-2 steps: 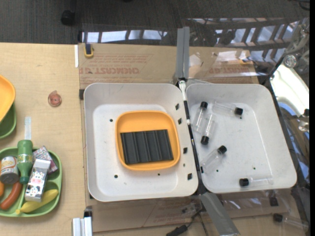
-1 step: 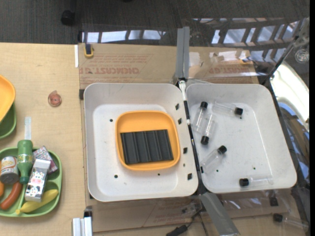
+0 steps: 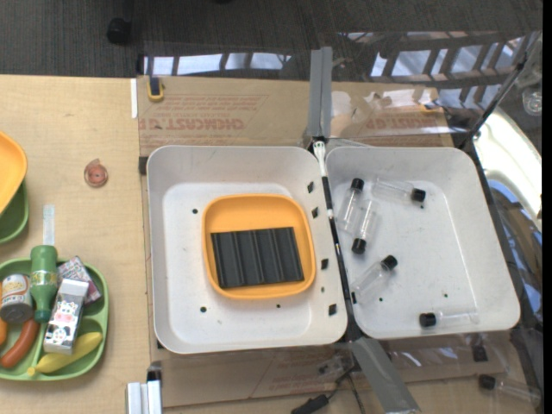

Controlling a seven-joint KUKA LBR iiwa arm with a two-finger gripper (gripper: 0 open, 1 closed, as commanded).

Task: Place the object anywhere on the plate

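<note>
While we cannot tell the claw's pose or state, we count one orange plate point(image 3: 259, 206) in the left bin point(image 3: 175, 257) and five black-capped vials point(image 3: 365, 224) in the right bin point(image 3: 470, 257).

An orange bowl point(image 3: 9, 172) and the green dish point(image 3: 12, 218) beneath it are cut off by the left edge. Labels on the toy groceries point(image 3: 59, 304) are too small to read.
</note>
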